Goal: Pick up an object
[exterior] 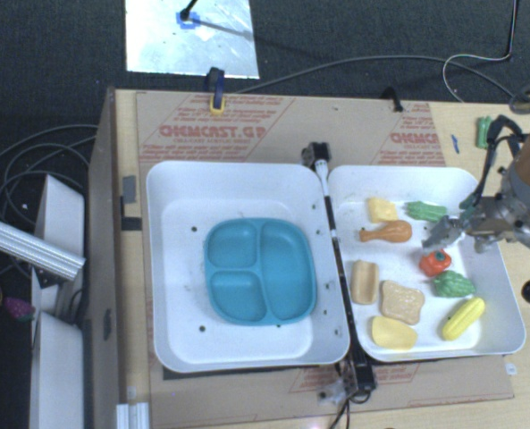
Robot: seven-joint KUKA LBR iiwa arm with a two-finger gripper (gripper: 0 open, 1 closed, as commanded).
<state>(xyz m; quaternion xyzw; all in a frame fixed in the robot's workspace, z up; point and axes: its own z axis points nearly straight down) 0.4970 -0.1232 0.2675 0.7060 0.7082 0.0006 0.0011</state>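
Observation:
The right bin holds several toy foods. Among them are a brown drumstick, a red tomato, a green broccoli piece, a yellow corn-like piece, a toast slice, a yellow wedge, a tan bread stick, a small yellow piece and a green leafy piece. My gripper reaches in from the right over this bin. It hangs just above the tomato and to the right of the drumstick. Nothing is visibly held in it.
The left bin holds a blue divided plate. A black clamp strip runs between the two bins. Cables cross the dark floor behind the bench, and a shiny sheet lies at the back.

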